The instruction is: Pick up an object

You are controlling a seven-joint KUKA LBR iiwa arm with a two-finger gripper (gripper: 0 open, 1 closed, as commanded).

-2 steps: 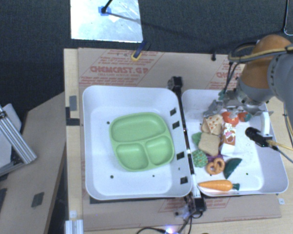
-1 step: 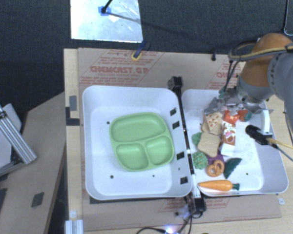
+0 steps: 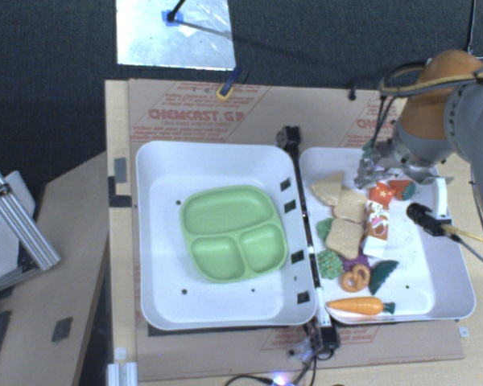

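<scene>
- The grey arm (image 3: 467,111), with its orange band, reaches in from the right. Its wrist is over the far end of the right bin (image 3: 460,292).
- The jaws hang at the metal tip of the wrist, above the bin floor near the far wall. They are too small and blurred to tell whether they are wide or narrow. No thing can be seen between them.
- A red toy piece (image 3: 381,193) lies on the bin floor just on the near side of the jaws. A green piece (image 3: 403,189) lies against its right side.
- A pale bread slice (image 3: 328,190) lies to the left of the jaws and a little nearer the camera. A second slice (image 3: 351,206) overlaps its right edge.
- A third slice (image 3: 344,236) lies further toward the near side.
- A small red and white carton (image 3: 377,223) lies between the red toy piece and the third slice, close to both.
- Nearer the front of the bin lie a bumpy green piece (image 3: 328,262), a pretzel (image 3: 356,279) and a dark green leaf (image 3: 384,270), close together and well apart from the jaws.
- A carrot (image 3: 359,305) lies along the front edge, the thing farthest from the jaws in this bin.
- The left bin (image 3: 157,215) holds a green divided plate (image 3: 229,233).
- Both bins rest on a printed board (image 3: 193,112) on the desk (image 3: 72,215).
</scene>
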